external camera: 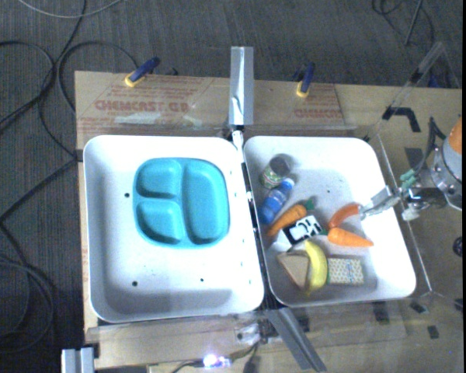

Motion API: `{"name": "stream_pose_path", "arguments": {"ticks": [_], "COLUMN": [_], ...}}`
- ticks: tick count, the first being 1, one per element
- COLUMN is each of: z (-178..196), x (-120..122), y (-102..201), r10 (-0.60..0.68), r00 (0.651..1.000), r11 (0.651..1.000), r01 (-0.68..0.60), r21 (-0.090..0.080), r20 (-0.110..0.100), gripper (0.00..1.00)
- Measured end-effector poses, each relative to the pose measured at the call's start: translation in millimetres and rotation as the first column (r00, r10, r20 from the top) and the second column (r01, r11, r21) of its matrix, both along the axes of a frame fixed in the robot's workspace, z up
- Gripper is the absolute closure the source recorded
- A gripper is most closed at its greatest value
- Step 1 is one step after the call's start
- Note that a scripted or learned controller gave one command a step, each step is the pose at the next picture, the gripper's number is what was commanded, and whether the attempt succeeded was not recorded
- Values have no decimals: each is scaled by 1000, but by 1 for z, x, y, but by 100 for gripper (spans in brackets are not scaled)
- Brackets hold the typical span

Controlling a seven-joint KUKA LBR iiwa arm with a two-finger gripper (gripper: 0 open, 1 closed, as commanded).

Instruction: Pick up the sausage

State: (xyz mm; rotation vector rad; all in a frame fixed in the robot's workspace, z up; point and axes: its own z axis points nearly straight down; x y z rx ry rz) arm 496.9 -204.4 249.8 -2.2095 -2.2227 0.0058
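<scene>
Two white bins (101,208); one blue tray (182,200); two carrots (349,238) (third orange piece unclear); one banana (317,263); one bottle (274,200).

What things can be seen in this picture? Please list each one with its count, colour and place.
bins: 2, white, side by side on the bench
tray: 1, blue, with compartments, in the left bin
sausage: 1, orange-red, right bin, just beside the gripper tip
carrots: 2, orange; one at the right of the right bin, one near its middle
banana: 1, yellow, front of the right bin
bread slice: 1, tan, under the banana
cracker: 1, beige, right of the banana
bottle: 1, blue, right bin, left side
can: 1, grey-green, back of the right bin
clamps: 2, blue and yellow, back edge of the bench
gripper: 1, grey, over the right bin's right side
</scene>
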Motion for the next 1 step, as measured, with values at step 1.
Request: {"name": "stream_pose_path", "arguments": {"ticks": [1], "z": [-34], "x": [52], "y": [6], "r10": [40], "r00": [999], "r11": [999], "r01": [-40], "r21": [-3], "r20": [0], "gripper": [0]}}
